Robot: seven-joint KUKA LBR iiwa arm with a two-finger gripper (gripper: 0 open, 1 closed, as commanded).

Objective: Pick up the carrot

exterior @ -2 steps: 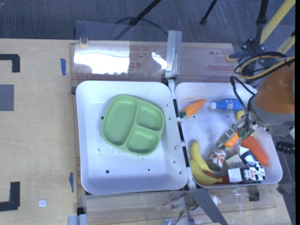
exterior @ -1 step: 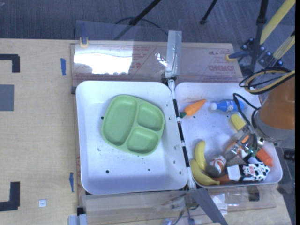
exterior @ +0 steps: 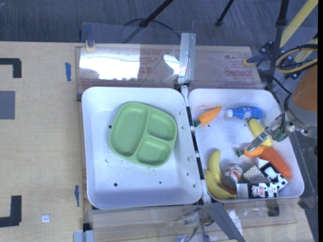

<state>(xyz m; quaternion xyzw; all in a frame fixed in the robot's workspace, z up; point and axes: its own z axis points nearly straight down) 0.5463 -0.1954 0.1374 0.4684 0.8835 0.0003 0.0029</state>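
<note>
The carrot [exterior: 209, 115], orange with a green top, lies in the upper left corner of the right bin [exterior: 229, 96], its tip pointing toward a blue bottle [exterior: 245, 113]. My gripper [exterior: 262, 139] reaches in from the right edge and hangs low over a yellow item [exterior: 257, 127] and an orange item [exterior: 275, 161] at the bin's right side. It is well to the right of the carrot and nearer the camera, not touching it. Nothing shows as held.
A green divided plate [exterior: 144, 133] sits in the left bin [exterior: 96, 150]. Near the right bin's front lie bananas [exterior: 216, 174], a round brown-and-white item [exterior: 233, 172] and a black-and-white carton [exterior: 262, 188]. A metal divider [exterior: 186, 59] stands behind the bins.
</note>
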